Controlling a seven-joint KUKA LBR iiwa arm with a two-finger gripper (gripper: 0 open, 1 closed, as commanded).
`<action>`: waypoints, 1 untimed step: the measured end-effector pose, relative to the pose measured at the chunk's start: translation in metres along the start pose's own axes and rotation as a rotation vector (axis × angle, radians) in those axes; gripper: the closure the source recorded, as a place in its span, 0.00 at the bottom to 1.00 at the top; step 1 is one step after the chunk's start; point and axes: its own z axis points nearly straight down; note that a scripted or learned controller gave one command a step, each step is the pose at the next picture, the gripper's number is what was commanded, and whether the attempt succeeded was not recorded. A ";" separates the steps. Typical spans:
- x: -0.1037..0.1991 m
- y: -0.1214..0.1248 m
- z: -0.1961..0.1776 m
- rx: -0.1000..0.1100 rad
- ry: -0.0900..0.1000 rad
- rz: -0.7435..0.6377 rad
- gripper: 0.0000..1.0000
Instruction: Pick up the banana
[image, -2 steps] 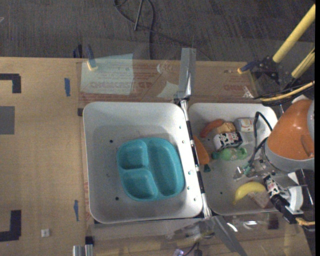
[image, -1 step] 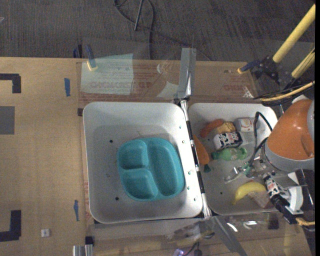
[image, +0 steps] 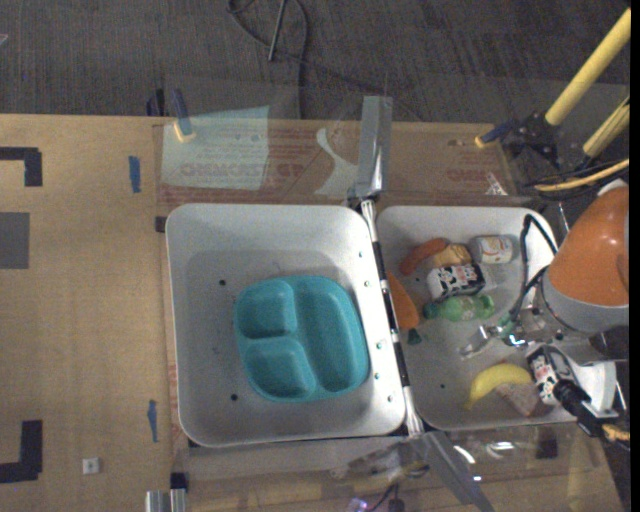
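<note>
The yellow banana (image: 497, 381) lies in the right bin (image: 440, 385), near its front edge, curved and resting on the bin floor. My gripper (image: 497, 334) hangs just above and behind it, apart from it, below the arm's orange band (image: 597, 262). Nothing of the banana is lifted. The gripper's metal parts blur together against the bin floor.
The right bin also holds a green bottle (image: 458, 308), a cow-patterned box (image: 455, 280), orange pieces (image: 425, 254), a small can (image: 492, 249) and a brown block (image: 522, 400) touching the banana. A teal divided tray (image: 300, 338) sits in the left bin (image: 200, 260).
</note>
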 end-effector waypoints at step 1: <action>-0.003 -0.014 0.016 -0.008 0.001 -0.089 0.00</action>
